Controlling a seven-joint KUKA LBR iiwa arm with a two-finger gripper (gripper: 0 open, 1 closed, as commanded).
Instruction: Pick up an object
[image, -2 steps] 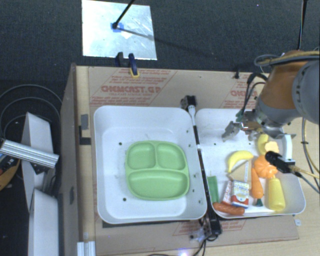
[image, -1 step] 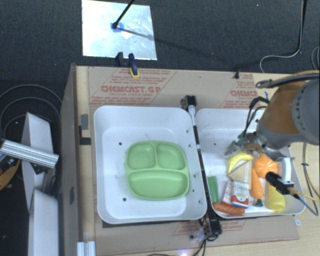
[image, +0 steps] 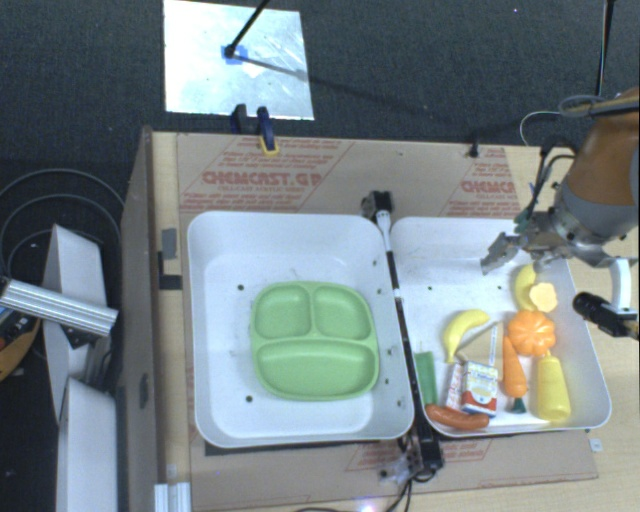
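Note:
The right bin (image: 440, 250) holds several toy foods: a banana (image: 465, 330), an orange pumpkin (image: 532, 332), a carrot (image: 513, 370), a yellow bottle (image: 552, 388), a pale yellow fruit (image: 533, 290), a small carton (image: 480, 386), a red sausage (image: 458, 417) and a green stick (image: 426, 378). My gripper (image: 512, 260) hangs over the bin's back half, just above and left of the yellow fruit. It is open, and nothing sits between its fingers.
A green divided plate (image: 315, 338) lies in the left bin (image: 215, 300). A ridge (image: 392, 290) separates the two bins. A black part (image: 605, 315) juts in at the right bin's edge. The right bin's back left floor is bare.

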